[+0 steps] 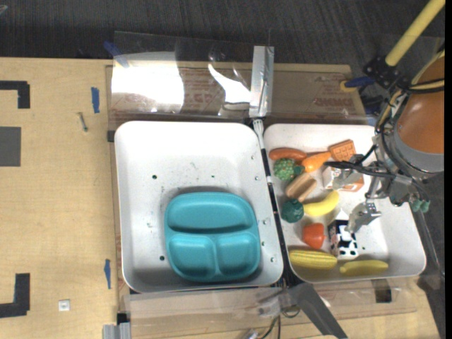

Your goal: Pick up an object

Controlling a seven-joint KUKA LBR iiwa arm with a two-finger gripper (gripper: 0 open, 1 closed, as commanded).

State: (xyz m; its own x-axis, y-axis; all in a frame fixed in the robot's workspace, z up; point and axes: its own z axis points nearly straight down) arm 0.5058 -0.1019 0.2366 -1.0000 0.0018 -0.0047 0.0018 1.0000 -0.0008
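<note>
The right bin (pixel 406 249) holds several toy foods. Among them are a broccoli (pixel 284 169), a hot dog (pixel 302 185), a yellow banana (pixel 321 205), a red tomato (pixel 314 234), a corn cob (pixel 313 259) and a black-and-white cow-patterned piece (pixel 345 242). An orange waffle cracker (pixel 342 149) lies near the back wall. My gripper (pixel 359 217) hangs over the middle of this bin, just above the cow-patterned piece and to the right of the banana. Nothing is visibly lifted with it.
In the left bin (pixel 141 154) lies a teal divided plate (pixel 212 235). A green ball (pixel 292 210) and a long yellow piece (pixel 364 266) also sit in the right bin. The arm's orange band (pixel 424 122) and cables hang over that bin's right rim.
</note>
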